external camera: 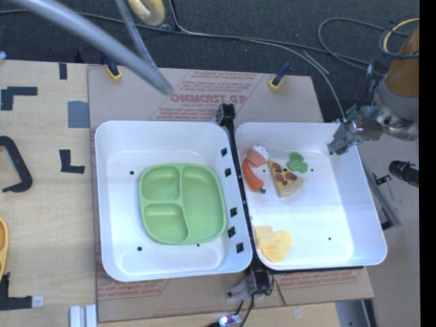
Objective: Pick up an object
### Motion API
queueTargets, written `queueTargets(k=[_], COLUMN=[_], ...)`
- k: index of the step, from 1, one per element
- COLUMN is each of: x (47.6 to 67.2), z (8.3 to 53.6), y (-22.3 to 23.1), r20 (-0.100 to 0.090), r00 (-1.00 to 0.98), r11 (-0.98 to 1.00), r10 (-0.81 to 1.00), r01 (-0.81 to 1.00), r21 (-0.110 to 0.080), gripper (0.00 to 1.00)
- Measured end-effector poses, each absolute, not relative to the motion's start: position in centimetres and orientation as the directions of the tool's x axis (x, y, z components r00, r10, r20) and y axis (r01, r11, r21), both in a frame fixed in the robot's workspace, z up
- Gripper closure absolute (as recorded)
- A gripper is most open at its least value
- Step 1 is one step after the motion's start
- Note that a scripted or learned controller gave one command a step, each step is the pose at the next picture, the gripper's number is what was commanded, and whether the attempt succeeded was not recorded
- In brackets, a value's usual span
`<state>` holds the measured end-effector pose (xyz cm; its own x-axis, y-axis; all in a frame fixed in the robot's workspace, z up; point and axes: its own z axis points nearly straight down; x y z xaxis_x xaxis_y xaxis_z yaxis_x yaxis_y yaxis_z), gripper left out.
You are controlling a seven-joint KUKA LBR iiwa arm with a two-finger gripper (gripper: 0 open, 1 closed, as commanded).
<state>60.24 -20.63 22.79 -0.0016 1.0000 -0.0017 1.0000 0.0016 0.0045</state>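
end effector [340,142] over right bin [354,203] rim | grip state unclear (too small) | pizza slice [285,177] in bin

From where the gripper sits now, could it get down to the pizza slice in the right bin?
Probably yes. The gripper sits at the right bin's far right rim, and the pizza slice lies in the open, uncovered from above. The green piece and the orange piece crowd its sides, so a clean grasp may be tight.

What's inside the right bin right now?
In the right bin: an orange toy, a pizza slice and a small green piece clustered near the far left, and a pale yellow piece near the front. Whatever lies beneath them is hidden.
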Motion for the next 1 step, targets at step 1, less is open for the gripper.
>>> queueTargets(k=[1], x=[60.32], z=[25.94], y=[-20.55], r20=[0.0], r00=[-0.002], r11=[0.002], r10=[1.0], r01=[1.0], r21=[0.002], gripper=[1.0])
